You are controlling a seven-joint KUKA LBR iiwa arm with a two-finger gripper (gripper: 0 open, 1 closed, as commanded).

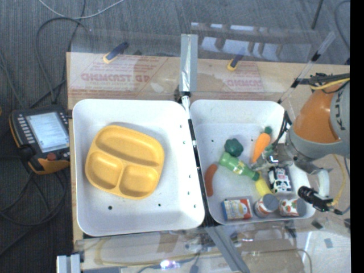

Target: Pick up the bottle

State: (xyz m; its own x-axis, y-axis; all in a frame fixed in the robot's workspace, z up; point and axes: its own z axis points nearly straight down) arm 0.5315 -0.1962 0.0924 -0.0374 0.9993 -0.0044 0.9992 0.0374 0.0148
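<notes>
A green bottle (237,166) lies on its side near the middle of the right bin (239,110), its neck pointing right and down. The gripper (268,159) hangs low over the bin just right of the bottle's neck end, between an orange carrot (260,145) and a black-and-white carton (278,179). The arm's orange band (315,121) sits above it at the bin's right side. Nothing is visibly held.
The right bin also holds a dark green vegetable (233,147), a red sausage-like piece (210,179), a small yellow item (262,187), a labelled can (236,209) and two more small containers (265,205) along the front wall. A yellow divided tray (125,161) lies in the left bin (91,209).
</notes>
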